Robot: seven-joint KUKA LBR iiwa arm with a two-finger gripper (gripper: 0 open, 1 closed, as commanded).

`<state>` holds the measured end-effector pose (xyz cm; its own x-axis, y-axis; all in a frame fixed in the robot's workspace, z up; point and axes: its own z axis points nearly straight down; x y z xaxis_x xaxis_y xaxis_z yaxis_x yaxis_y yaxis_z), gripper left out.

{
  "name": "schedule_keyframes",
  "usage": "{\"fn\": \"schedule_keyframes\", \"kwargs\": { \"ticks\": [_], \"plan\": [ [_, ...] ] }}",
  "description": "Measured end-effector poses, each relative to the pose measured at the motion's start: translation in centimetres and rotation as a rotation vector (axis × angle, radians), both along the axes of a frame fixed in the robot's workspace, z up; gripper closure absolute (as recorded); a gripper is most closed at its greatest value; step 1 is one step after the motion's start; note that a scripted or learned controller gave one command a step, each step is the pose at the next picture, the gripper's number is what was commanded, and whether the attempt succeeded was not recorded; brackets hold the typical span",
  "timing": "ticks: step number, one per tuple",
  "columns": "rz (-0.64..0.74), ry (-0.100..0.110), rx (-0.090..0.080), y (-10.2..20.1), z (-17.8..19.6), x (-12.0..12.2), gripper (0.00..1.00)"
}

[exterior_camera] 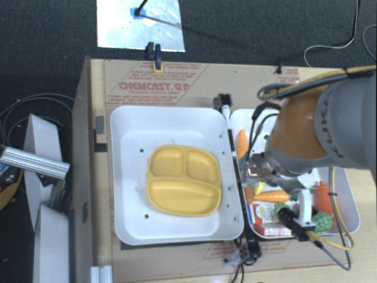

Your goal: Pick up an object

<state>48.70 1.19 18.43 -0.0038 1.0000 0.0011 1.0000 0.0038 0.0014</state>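
My arm (pixel 312 122) reaches in from the right and hangs low over the right bin (pixel 352 214). Its gripper (pixel 257 171) sits near that bin's left wall, above a heap of toy food. An orange carrot (pixel 272 197) lies just below the gripper. Another orange piece (pixel 241 144) lies along the wall above it. A red and white packet (pixel 265 214) rests at the bin's front, with a red-orange piece (pixel 323 197) and a green piece (pixel 323 220) further right. The arm hides much of the bin's contents.
The left bin (pixel 132 134) holds a yellow divided plate (pixel 184 179) at its middle. A black divider with clips (pixel 224 104) runs between the two bins. Cardboard (pixel 159 86) lies behind the bins.
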Motion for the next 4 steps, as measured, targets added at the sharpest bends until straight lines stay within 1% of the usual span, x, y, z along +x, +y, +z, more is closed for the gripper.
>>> {"fn": "schedule_keyframes", "kwargs": {
  "ticks": [1,2,3,4],
  "plan": [
    [-0.001,0.002,0.000,10.0,-1.4,-0.1,1.00],
    [-0.002,-0.001,-0.001,3.5,3.6,0.0,1.00],
    [-0.002,0.000,-0.003,-9.2,3.9,0.0,1.00],
    [-0.001,0.002,0.000,1.5,-0.1,-0.1,1.00]
  ]
}}
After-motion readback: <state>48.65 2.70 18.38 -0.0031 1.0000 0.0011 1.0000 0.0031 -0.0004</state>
